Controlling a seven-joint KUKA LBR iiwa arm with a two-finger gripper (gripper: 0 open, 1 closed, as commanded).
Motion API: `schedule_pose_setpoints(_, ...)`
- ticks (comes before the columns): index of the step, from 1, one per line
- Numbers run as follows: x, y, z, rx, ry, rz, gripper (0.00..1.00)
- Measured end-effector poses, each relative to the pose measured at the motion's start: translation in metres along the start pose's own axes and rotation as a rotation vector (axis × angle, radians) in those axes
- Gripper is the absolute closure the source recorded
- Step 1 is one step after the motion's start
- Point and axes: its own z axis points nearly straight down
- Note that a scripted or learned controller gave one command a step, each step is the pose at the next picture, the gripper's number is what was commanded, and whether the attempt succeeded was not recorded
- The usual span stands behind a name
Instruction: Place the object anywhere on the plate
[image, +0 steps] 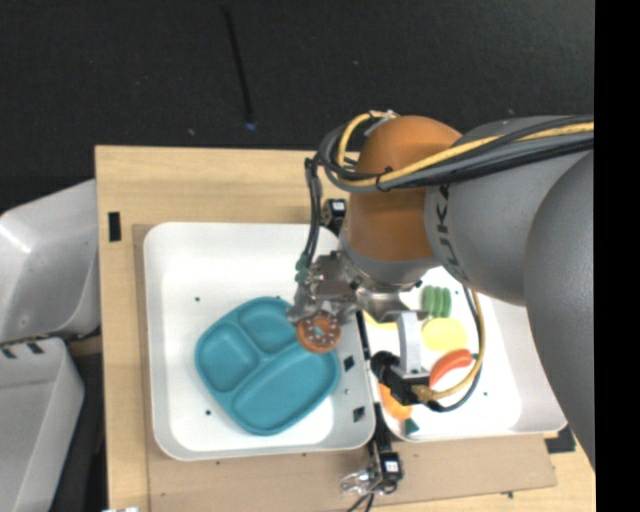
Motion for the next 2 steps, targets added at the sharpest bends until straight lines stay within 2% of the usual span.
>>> schedule_pose_setpoints(1,0.046,-0.0085,-0.0056,-0.002,0.002,-0.002,1.0)
schedule_pose_setpoints(2,0.0431,-0.0079,-0.0056,-0.003,0.0,0.003,0.0)
